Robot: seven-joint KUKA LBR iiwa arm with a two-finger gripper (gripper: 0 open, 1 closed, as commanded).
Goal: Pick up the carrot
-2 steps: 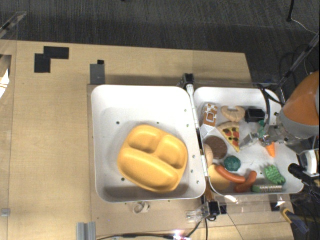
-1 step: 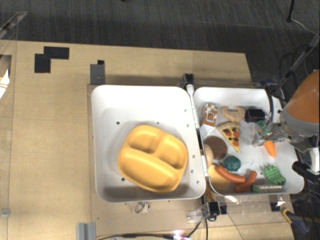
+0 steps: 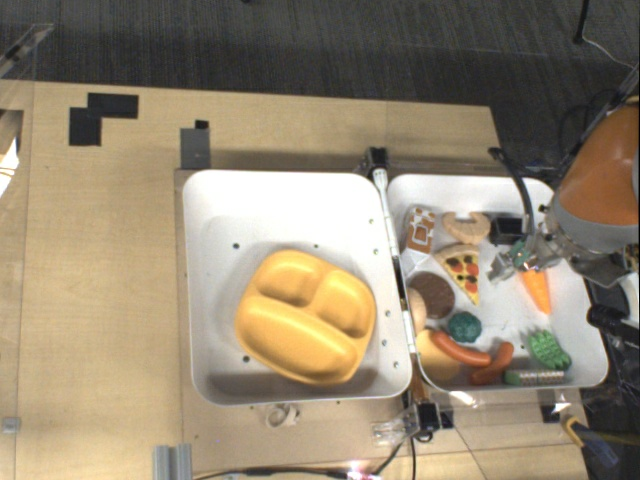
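Carrot point(image 3: 539, 290) sits in the right bin point(image 3: 575, 183), toward its right side, pointed tip aimed near, broad end tucked right under the claw point(image 3: 522, 259). It looks like a toy piece: judged light, rigid and smooth, so likely to slip; the thick upper end, gripped across its width, seems the best hold. The claw hangs at that broad end, but whether it is wide or closed cannot be told from here. Just left lies a pizza slice point(image 3: 462, 271); a green vegetable point(image 3: 547, 349) sits nearer. No readable writing or brand shows anywhere on the desk point(image 3: 90, 298).
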